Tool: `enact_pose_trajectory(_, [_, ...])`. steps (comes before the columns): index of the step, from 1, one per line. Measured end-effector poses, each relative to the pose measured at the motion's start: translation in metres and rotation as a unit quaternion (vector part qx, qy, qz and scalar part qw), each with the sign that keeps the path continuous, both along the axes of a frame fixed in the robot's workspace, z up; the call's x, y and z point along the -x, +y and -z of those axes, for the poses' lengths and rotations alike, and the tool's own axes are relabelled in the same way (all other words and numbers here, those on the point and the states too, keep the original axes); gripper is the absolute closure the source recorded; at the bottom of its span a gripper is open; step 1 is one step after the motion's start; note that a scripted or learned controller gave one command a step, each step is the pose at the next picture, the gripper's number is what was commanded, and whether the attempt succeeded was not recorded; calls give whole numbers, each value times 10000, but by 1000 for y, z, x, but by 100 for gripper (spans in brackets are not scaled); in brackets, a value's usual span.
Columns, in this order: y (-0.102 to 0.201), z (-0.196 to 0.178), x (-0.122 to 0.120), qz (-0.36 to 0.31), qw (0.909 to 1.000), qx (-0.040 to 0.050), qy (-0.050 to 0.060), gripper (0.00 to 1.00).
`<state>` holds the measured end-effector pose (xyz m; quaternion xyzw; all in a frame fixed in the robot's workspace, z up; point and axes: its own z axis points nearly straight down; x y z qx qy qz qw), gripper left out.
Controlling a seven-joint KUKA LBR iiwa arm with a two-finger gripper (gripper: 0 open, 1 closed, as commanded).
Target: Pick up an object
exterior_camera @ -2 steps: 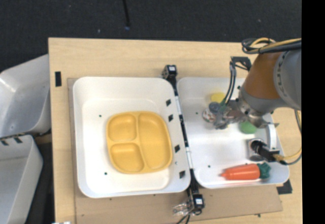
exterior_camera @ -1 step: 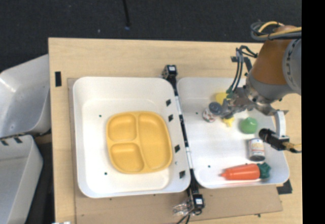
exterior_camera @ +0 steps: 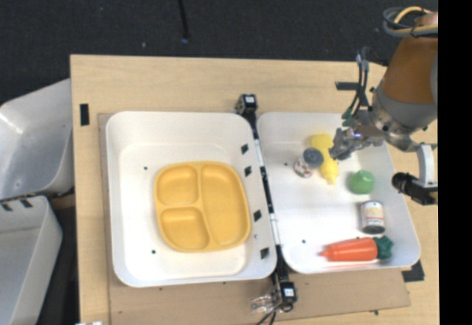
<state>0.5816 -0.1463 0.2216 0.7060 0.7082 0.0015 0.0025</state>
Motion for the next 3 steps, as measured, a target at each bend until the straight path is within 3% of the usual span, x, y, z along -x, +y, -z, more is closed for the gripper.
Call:
enact_pose_trajectory(1, [-1,-20,-1,-4,10000,-3,14,100])
enact_pose_trajectory(3, [92,-8,-29,-8,10000,-3,21,100])
